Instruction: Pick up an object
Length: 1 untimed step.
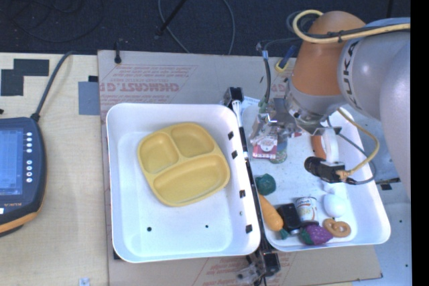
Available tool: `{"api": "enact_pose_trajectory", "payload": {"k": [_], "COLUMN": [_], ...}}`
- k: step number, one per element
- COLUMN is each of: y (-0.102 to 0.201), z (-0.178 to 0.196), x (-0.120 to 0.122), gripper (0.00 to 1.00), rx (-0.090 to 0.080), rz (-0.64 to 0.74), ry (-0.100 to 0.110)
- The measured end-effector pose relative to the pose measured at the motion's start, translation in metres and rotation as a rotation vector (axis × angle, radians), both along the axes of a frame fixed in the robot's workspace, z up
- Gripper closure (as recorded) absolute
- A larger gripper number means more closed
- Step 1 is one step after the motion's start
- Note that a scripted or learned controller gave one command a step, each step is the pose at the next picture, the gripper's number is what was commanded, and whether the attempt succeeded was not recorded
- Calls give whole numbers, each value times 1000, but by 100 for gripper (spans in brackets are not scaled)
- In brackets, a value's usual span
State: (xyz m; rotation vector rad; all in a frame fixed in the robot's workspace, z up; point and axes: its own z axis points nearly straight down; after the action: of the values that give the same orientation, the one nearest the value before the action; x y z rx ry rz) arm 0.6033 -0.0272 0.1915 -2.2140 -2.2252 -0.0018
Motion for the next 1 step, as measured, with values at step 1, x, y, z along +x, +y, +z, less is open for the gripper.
{"api": "enact_pose_trajectory", "payload": {"k": [1], "y": [19], "z": [45], "x": [43], "gripper": [100], "rx": [-3], "rz": [-2], "ry": [-3]}}
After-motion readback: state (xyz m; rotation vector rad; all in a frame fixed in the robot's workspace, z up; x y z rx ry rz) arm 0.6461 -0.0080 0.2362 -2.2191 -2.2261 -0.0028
